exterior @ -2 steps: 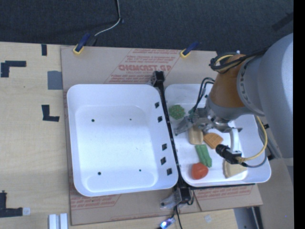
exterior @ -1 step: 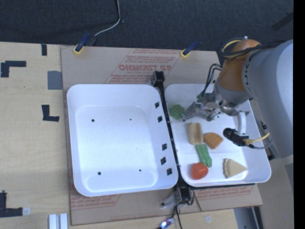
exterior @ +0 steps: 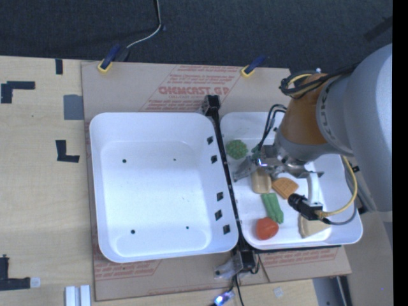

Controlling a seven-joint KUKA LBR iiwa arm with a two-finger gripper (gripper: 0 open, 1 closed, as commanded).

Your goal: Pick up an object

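Observation:
My gripper reaches down into the right bin, low over its left part. It hangs between a green bumpy ball just up-left of it and a tan block just below it. An orange waffle-like piece lies beside the tan block. Nearer the bin's front lie a green pod, a red ball and a pale yellow wedge. The arm's orange band and grey body hide the bin's right half.
The left bin lies beside the right one, with a black divider between them. Both rest on a brown board held by clamps at the back. A looped cable hangs from the wrist.

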